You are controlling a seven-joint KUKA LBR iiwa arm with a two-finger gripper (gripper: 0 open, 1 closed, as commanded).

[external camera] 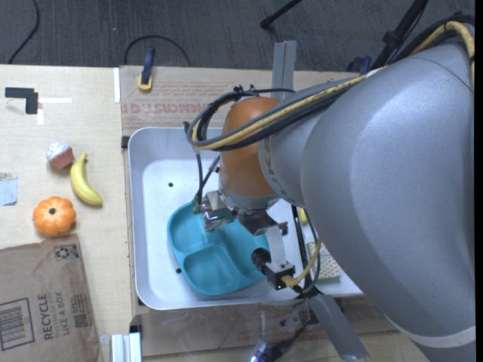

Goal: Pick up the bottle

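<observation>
The big grey arm [377,179] sweeps in from the right and fills most of the frame, its orange band [245,153] sitting dead centre over the white bin [147,225]. The wrist points down into the bin, and the gripper [219,216] hangs low just above the upper edge of a turquoise divided tray [211,262], a smooth, glossy plastic piece with rounded compartments. Whether the gripper is apart or together, I can't tell; the wrist body covers it from this angle.

Now, the bottle: I can't pick it out anywhere. If it's in this bin, it most likely lies under the arm's bulk, so which way it lies from the gripper, and how its long axis runs, I can't judge. That's the whole question for the coming move.

Over at the left, on the pale wooden bench top [60,111], sit a yellow banana [84,181], a ribbed orange pumpkin [54,216] and a small cupcake-like toy [59,155], well apart from the action. A brown paper bag [41,300] lies at lower left.
</observation>
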